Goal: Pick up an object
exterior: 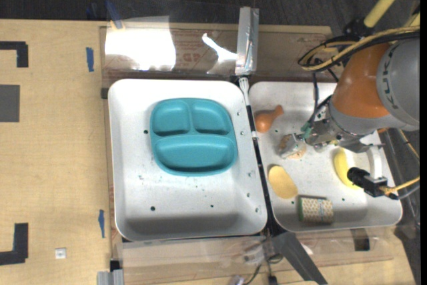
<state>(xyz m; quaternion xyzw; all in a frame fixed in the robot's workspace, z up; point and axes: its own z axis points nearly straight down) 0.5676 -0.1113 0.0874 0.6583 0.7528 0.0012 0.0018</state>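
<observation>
While the gripper [312,135] sits low in the right bin [320,177], nothing looks lifted. Every object I can make out lies on the bin floor, so I'd judge the pick is no further than the reach or the grasp, with the lift not yet done. Nearest me, by the front wall, a small patterned cylinder [315,208] lies on its side. Just behind it to the left sits a flat yellow-orange piece [281,181], and over to the right is a yellow, banana-like item [342,165]. Further in, a small brown-and-grey lump [291,144] lies right at the tip of the gripper, seemingly touching it. That would be my guess for the target, though it is too small and muddled to name. Whether the gripper is clenched on it or released beside it, I cannot tell from this angle. Beyond that, near the wall shared with the neighbouring bin, an orange pear-shaped thing [267,119] sits apart from the tool. The left bin [127,163] holds a teal divided plate [193,135], well away from the action. The arm [360,87] comes in from the right over the far corner of the right bin. Its orange band bulks above the wrist, and it is bent down and leftward so the tool points toward the middle of the bin.
</observation>
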